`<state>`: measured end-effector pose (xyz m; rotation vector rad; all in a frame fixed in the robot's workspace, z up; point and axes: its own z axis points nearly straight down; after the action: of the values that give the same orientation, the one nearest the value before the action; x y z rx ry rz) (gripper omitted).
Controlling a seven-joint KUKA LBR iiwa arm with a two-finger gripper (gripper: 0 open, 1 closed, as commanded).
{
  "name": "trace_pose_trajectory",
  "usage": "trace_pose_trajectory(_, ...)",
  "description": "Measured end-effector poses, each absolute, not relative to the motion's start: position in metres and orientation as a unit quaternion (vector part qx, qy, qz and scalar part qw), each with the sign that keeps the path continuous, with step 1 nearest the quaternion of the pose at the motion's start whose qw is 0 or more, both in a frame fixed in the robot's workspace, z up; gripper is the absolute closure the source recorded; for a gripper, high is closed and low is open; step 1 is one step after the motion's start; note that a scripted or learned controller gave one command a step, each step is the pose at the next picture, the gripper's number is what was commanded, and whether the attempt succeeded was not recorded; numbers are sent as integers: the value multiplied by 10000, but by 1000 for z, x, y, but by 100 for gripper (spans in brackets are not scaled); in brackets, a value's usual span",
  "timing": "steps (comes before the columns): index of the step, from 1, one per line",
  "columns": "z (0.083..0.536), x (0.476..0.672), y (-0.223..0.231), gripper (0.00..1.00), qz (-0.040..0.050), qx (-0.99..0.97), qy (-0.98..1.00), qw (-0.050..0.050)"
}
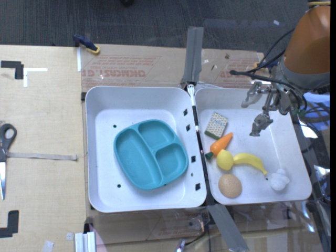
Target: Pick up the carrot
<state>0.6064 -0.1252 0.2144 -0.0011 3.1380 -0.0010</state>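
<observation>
Hovering over the far right part of the right bin: the gripper, fingers pointing down, nothing between them, spread impossible to judge from this angle. Lying near the right bin's left wall: the carrot, orange, touching the lemon and just beside the sponge. Well apart from the gripper. Resting in the left bin: a blue plate.

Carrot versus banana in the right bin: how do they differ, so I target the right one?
The carrot is orange, short and straight, tapering up-right; the banana is yellow, longer and curved. The carrot lies beside the sponge, nearer the bins' divider; the banana extends toward the white object. Both lie flat, meeting at the lemon.
</observation>
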Motion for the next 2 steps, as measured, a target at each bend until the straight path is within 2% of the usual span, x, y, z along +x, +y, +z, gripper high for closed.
trace_pose_trajectory(1,101,601,-99,0,-18,-687,9976,84)
trace_pose_trajectory(2,101,591,-92,0,8,442,9990,114)
